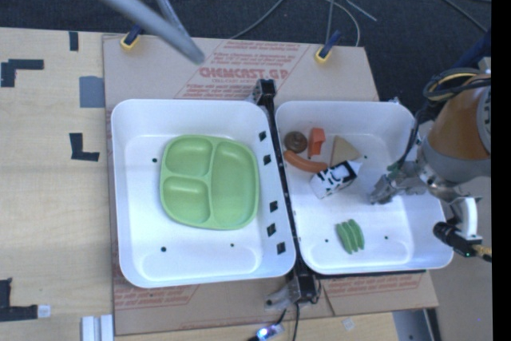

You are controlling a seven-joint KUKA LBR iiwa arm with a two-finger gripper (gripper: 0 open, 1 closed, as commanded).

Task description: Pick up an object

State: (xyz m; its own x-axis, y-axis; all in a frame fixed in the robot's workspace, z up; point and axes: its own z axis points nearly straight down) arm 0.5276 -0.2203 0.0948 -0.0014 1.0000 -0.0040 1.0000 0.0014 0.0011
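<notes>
We are hovering the gripper low in the right bin, jaws unreadable, still needing to reach the milk carton.

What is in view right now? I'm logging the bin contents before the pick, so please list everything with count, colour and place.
Bins: 2, white, side by side on the bench.
Divided plate: 1, light green, middle of left bin.
Round piece: 1, brown, right bin, far left corner.
Block: 1, orange-red, beside the round piece.
Sausage-shaped piece: 1, orange, near the divider.
Wedge: 1, tan, right bin, far middle.
Black-and-white item: 1, right bin centre.
Ridged piece: 1, green, right bin, near side.
Clamps: 2, yellow and blue, far cardboard edge.
Gripper: 1, grey, low over right bin's right side.
</notes>
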